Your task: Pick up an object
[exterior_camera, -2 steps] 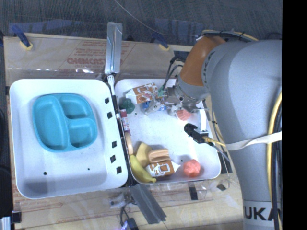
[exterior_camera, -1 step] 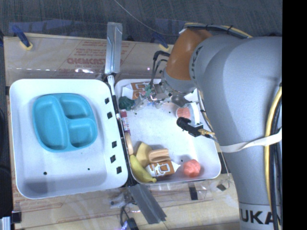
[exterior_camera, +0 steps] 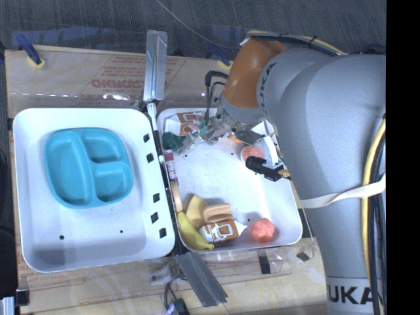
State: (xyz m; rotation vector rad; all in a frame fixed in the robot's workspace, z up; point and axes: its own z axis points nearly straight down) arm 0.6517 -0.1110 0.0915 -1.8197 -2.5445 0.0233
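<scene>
Bench: two white bins side by side, left bin, right bin, touching mid-bench.

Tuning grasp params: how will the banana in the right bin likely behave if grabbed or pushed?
The banana is curved and lies wedged in the right bin near corner, so a push would probably pivot it along the wall, not roll it. It looks like smooth plastic toy food: likely stiff, light and a bit slippery. The sandwich touches it, so it may shift too.
</scene>
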